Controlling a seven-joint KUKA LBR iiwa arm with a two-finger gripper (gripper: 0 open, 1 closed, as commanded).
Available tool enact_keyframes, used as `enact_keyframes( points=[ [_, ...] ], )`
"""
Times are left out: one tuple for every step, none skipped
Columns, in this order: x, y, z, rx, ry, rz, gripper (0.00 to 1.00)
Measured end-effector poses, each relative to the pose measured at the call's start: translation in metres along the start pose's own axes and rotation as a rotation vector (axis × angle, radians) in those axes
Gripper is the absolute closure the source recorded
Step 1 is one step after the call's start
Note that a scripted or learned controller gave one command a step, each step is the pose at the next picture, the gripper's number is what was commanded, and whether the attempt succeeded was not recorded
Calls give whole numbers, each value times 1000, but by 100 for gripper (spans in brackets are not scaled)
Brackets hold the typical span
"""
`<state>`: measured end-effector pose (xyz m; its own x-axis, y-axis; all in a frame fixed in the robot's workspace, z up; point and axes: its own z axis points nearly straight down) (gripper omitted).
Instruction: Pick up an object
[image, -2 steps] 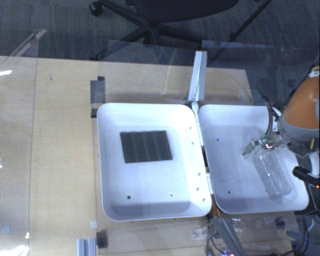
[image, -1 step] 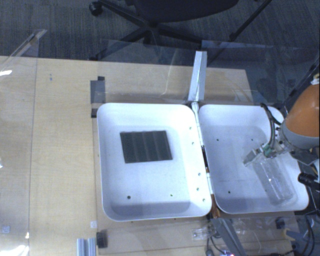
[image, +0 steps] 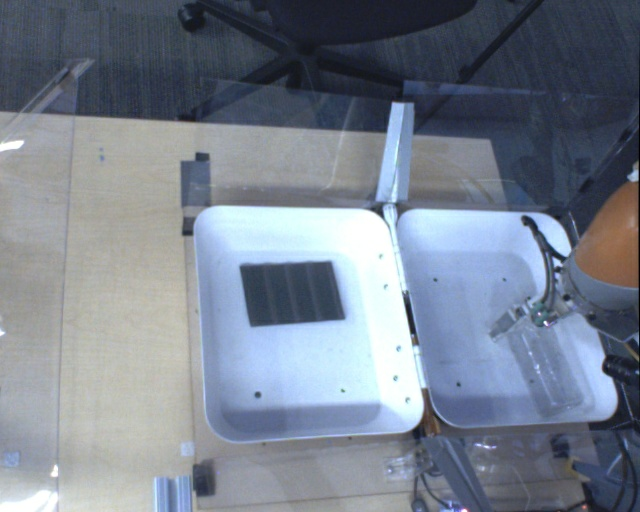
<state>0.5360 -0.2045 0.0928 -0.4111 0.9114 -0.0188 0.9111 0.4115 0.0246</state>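
Left bin, centre of frame: a dark ribbed rectangular pad lies flat in its upper half, well apart from the arm. Right bin: a clear plastic bottle lies on its side at the lower right, hard to resolve against the white floor. The hand sits at the bottle's upper end, at the right of frame; whether it is open, closed, or gripping the bottle cannot be told from this view. Risks, as judged: the smooth, rounded bottle may roll or squirt from a pinch near its end; its transparency may mislead a program's aim; the bin wall close by may block the hand. No brand, label or legible writing is visible.
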Motion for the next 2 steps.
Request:
enact_keyframes(
  points=[
    [16,-41,-82,18,10,197,0],
    [12,-27,-4,20,13,164,0]
  ],
)
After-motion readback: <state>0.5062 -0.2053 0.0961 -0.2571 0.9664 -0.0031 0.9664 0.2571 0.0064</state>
